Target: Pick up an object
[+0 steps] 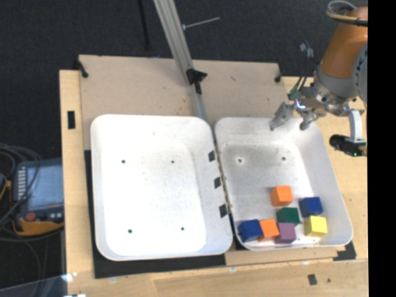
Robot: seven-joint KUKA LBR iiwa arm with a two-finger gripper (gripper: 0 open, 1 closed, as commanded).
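While the gripper hangs spread and empty over the right bin's far end, nothing is picked yet.

I read this as a staging pose: the blocks cluster at the near end, the orange block nearest me, well apart from the fingers.

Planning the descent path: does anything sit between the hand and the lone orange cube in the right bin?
Nothing visible does. The hand hovers over the right white bin's far edge; bare floor runs to the orange cube.
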